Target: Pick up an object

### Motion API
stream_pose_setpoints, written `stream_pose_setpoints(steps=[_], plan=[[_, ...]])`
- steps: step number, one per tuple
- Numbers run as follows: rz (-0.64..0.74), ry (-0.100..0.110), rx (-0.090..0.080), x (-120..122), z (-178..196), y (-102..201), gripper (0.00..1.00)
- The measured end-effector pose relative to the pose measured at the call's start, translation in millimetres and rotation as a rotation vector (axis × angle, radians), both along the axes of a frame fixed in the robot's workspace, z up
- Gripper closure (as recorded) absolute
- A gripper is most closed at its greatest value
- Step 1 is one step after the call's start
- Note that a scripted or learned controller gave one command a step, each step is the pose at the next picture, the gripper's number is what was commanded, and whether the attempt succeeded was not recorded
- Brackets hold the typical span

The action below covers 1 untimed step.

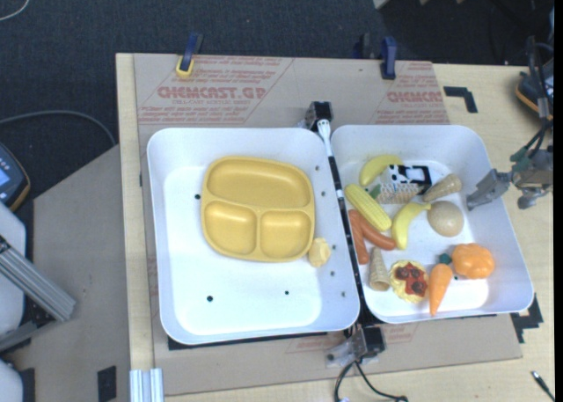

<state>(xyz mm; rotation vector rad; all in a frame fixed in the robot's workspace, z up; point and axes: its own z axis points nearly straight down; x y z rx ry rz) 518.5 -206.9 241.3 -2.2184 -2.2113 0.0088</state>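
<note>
A: Grey metal hand sits at the right bin's right wall, near its far corner. Pressed together or spread, cannot tell, too small.

B: Nearest target?

A: Beige round plastic potato, just desk-left of the hand and slightly nearer the front edge. No long axis to speak of. One arm, so no choice there.

B: Counts?

A: Right bin: two yellow plastic bananas, one yellow corn cob, one orange carrot, one orange pepper. Left bin: one yellow three-compartment plate, one small yellow lump touching its front right corner.
</note>
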Motion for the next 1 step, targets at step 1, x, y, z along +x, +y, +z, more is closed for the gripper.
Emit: stream_pose_setpoints(steps=[1], plan=[[0.003,-0.011,-0.003,2.5,5.6,0.4,0.00]])
